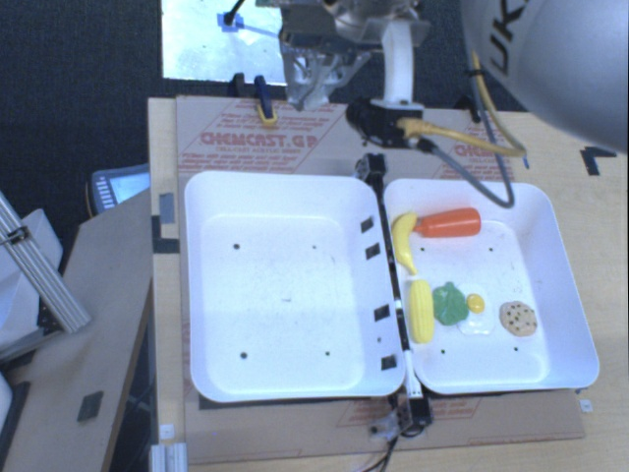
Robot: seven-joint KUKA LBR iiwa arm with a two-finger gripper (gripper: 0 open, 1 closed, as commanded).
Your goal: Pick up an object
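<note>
1. I see the gripper (307, 85) high at the top of the view, above the far edge of the table (167, 165), well behind both bins. Nothing sits between its fingers. Whether it is spread or closed I cannot tell; the tip is blurred against the cardboard.
2. Bins: two, white, side by side. I count no loose things in the left bin (206, 264); its floor has a few small dark dots.
3. The right bin (565, 264) holds every pickable thing, six by my count, all well apart from the gripper:
   - one banana (404, 242), by the bin's left wall, curved;
   - one carrot (449, 223), orange, lying crosswise, its left end touching the banana's top;
   - one corn cob (421, 310), yellow, just below the banana along the same wall;
   - one green leafy piece (450, 304), just right of the corn cob;
   - one small yellow round piece (476, 303), touching the green piece's right side;
   - one cookie (518, 319), tan with dark spots, further right, apart from the rest.
4. Writing: the cardboard sheet (246, 136) under the bins reads "CHEMCAST", red print, followed by letters I read as "GP". The grey arm (550, 37) shows part of large dark lettering, "UK".
5. One blue-and-yellow clamp (263, 101) grips the cardboard's far edge, just left of the gripper.
</note>
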